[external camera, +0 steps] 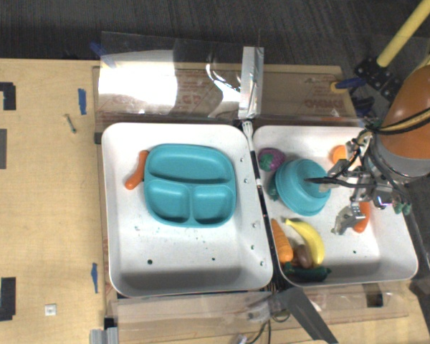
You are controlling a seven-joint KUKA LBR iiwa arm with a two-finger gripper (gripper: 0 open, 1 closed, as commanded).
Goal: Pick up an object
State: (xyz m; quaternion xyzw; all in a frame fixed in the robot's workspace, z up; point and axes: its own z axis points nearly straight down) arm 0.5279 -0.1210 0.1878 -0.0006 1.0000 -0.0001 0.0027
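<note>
Below me sit two white bins, side by side. Left bin [122,256] carries a teal divided tray [190,183], and an orange carrot [136,170] lies against the tray's left edge. Right bin [394,253] is the crowded one, and my arm [416,120] comes over its right side, orange band showing. A teal bowl [301,185] lies tipped near the bin's left wall, with a purple piece [269,159] just beside it at the upper left. Toward the front a banana [309,239] curves, a second carrot [282,241] just left of it, and a small brown piece [302,256] tucked between them over something dark green [308,270]. A small orange piece [337,153] rests near the back. My gripper [344,192] hangs over the bin's middle, to the right of the bowl, amid wires and cables; whether it is clenched or released I cannot tell.
</note>
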